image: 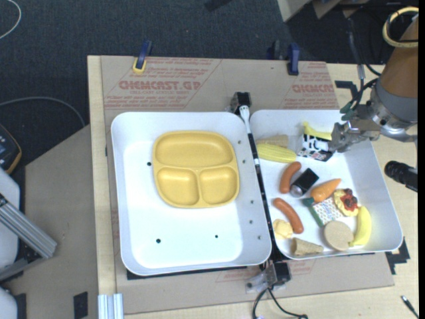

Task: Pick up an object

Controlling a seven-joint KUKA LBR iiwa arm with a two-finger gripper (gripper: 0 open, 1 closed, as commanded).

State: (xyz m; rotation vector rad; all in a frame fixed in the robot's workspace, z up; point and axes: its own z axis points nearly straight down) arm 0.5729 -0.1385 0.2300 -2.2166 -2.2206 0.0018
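Note:
The right white bin (385, 198) holds several toy foods. Among them are a corn cob (275, 153), two sausages (289, 177) (289, 214), a carrot (325, 190), a banana (362, 226), a small black cylinder (304, 181), a round biscuit (337, 234) and a black-and-white patterned piece (315, 147). My gripper (344, 137) hangs over the bin's far right part, just right of the black-and-white piece. I see nothing clearly held in it.
The left white bin (133, 231) carries a yellow divided plate (196, 167). A black clamp (242, 102) sits at the far end of the rim between the bins. The arm's grey body and orange band (402, 78) rise at the right edge.

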